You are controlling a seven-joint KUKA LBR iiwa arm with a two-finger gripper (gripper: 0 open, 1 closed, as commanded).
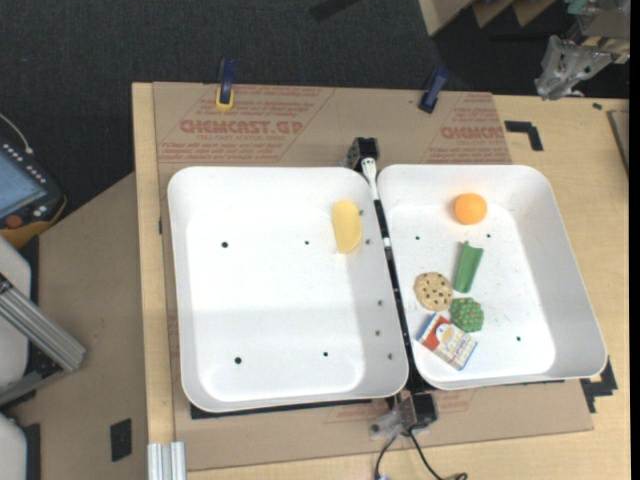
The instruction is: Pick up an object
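You see yellow piece (346,226) near left bin (200,198) right edge. Right bin (560,268): cookie (432,290), carton (448,342), broccoli (466,313), green stick (468,267), orange ball (469,208). Gripper (568,68), perhaps, top-right off bench; finger state unclear.

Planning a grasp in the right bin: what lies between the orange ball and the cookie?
In the camera view, bare white bin floor lies directly between the orange ball and the cookie. The green block stands just right of that line.
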